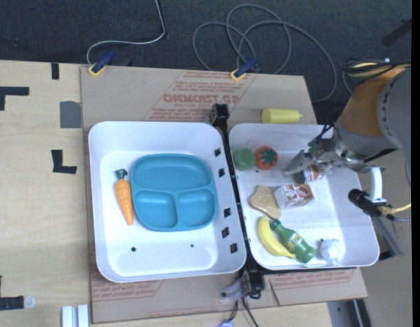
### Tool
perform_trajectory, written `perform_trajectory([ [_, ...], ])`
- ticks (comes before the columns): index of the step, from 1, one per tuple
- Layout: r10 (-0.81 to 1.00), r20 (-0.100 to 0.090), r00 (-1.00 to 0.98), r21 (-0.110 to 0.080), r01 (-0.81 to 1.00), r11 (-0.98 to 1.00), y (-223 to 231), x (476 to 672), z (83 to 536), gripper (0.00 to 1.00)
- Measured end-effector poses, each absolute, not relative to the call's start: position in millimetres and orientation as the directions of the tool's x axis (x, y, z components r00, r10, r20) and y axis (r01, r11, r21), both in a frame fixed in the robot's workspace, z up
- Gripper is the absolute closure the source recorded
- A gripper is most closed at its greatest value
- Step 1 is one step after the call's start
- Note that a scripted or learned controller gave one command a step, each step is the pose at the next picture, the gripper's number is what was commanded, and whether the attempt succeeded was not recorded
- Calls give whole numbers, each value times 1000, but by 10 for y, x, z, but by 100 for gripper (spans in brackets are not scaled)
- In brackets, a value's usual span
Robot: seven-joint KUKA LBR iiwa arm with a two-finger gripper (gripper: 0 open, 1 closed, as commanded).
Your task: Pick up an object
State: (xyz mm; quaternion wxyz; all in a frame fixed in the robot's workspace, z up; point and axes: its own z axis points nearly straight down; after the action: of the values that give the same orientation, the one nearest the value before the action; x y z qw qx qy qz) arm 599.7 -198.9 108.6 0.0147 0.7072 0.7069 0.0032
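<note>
Cardboard-topped bench, two white bins; my gripper [307, 165] hangs low in the right bin [346, 247], and I can't tell its grip.
Packet [298, 195] lies just below it, tomato [266, 157] beside: crowding risks a glancing miss. Farther out: one bread slice [264, 199], banana [270, 238], bottle [292, 242], carrot [124, 196], tray [174, 191].

Robotics lab: taped bench [33, 182], loose cables [264, 33], cardboard underlay [196, 97].
</note>
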Motion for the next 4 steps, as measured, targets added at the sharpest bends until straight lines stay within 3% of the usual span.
perform_trajectory([
  [1, 1000, -1, 0, -2, 1000, 0, -1850, 6101, 935, 0],
  [2, 1000, 0, -3, 2, 1000, 3, -1200, 6433, 856, 0],
  [3, 1000, -13, -2, -51, 999, 1, -1117, 6579, 829, 0],
  [4, 1000, 1, -2, 0, 1000, 2, -518, 5932, 1849, 0],
])
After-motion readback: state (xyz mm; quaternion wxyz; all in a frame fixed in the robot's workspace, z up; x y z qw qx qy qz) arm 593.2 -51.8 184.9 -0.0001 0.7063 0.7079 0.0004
